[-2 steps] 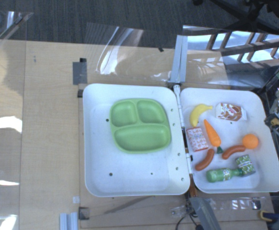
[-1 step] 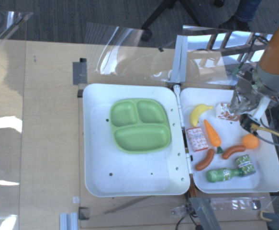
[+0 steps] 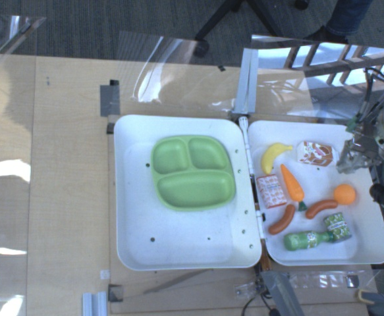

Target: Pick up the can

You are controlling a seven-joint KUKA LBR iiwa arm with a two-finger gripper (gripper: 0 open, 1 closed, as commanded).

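From the one camera above the counter [image 3: 60, 176], you have two white bins side by side. The left bin [image 3: 132, 242] carries a green divided plate [image 3: 193, 172]. The right bin [image 3: 376, 242] holds the toy food: a banana [image 3: 274, 155], a flat red-and-white packet [image 3: 316, 153], a carrot [image 3: 292, 182], a small red packet [image 3: 270, 191], two sausages [image 3: 281, 218], an orange [image 3: 344, 193], a green bottle [image 3: 307, 240] lying on its side, and the can [image 3: 336, 227].

Your can is the short green one with a patterned label, near the front right of that bin, just beside the bottle's neck end and below the orange.

The claw [image 3: 350, 158] hangs at the bin's right edge, well apart from the can; whether it is open or closed you cannot tell.

Expect the can to be light, stiff and smooth-sided, so it may roll or slip. Take it across its round body at mid-height, clear of the bottle.
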